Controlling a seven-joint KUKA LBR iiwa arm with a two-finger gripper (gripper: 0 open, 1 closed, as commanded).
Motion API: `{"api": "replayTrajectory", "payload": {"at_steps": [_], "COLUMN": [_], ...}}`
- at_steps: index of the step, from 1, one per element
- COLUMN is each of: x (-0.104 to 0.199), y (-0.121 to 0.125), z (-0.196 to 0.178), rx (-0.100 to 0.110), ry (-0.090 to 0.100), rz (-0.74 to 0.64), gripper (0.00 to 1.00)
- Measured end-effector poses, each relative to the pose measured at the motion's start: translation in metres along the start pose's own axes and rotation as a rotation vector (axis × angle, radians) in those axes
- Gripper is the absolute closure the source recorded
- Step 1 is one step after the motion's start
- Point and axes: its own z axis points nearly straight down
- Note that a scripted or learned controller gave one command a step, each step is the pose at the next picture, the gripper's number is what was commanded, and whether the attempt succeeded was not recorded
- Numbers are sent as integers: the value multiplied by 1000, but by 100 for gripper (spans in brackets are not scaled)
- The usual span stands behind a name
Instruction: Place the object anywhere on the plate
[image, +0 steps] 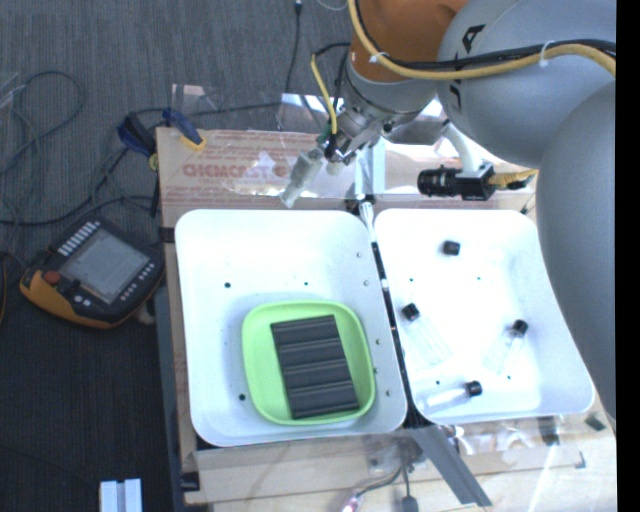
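end effector (318, 160) gripped a clear vial (300, 180) above the left bin's (200, 300) far edge; green plate (258, 330) bore only a dark ridged block (314, 366); placement remained.

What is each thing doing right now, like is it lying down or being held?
gripper: up above the far edge of the bins, a clear vial between its fingers
held vial: tilted, in the air
green plate: flat in the left bin, a dark ridged block on it
dark ridged block: lying flat
vials in the right bin: lying down, black caps on
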Motion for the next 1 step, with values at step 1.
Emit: {"api": "replayTrajectory", "payload": {"at_steps": [1], "x": [41], "y": [22], "z": [27], "rx": [2], "ry": [3], "rz": [41], "gripper": [0]}}
